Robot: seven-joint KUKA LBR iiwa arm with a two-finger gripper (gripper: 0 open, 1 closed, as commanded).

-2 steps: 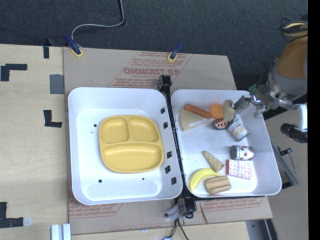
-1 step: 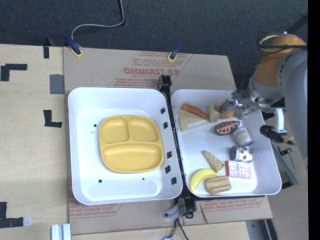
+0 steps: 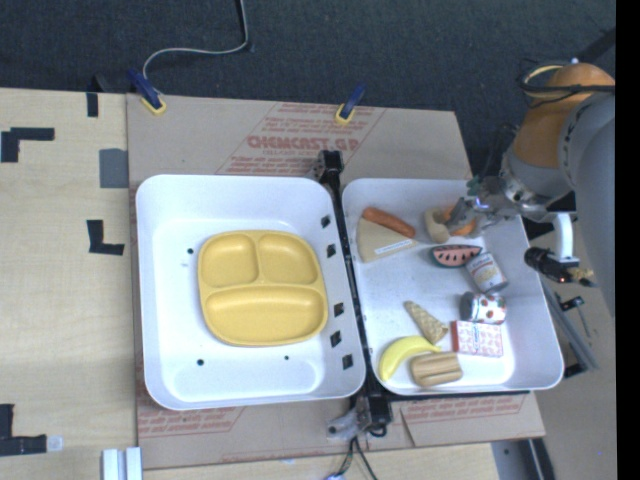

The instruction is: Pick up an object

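Grey arm (image 3: 590, 168) bends in from the right — gripper (image 3: 466, 214) low, wrist angled leftward.

The arm (image 3: 590, 168) was a bulky grey body with rounded housings, and a broad orange band (image 3: 545, 128) wrapped its section above the wrist. A thin dark cable looped over the top of the orange part. Below the band sat a grey metal wrist block, and from it a small, dull metallic pincer (image 3: 462, 214) projected. A white bracket with a dark fitting stood out from the arm's lower side.
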